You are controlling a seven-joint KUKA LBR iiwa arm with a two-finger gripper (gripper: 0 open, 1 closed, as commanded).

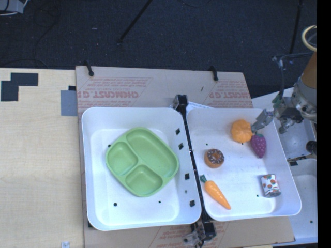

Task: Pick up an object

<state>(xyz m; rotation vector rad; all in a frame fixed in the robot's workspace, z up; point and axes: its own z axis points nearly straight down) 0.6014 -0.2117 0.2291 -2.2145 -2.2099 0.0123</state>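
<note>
In the right bin lie an orange fruit, a purple bunch of grapes, a chocolate donut, a carrot and a small printed can. My gripper hangs over the bin's upper right corner, open, with nothing between its fingers. Its left finger points down toward the gap between the orange fruit and the grapes, just above both.
A green divided plate lies in the left bin. A black divider runs between the two bins. Cardboard backs the bins, and a pale wooden bench top lies to the left.
</note>
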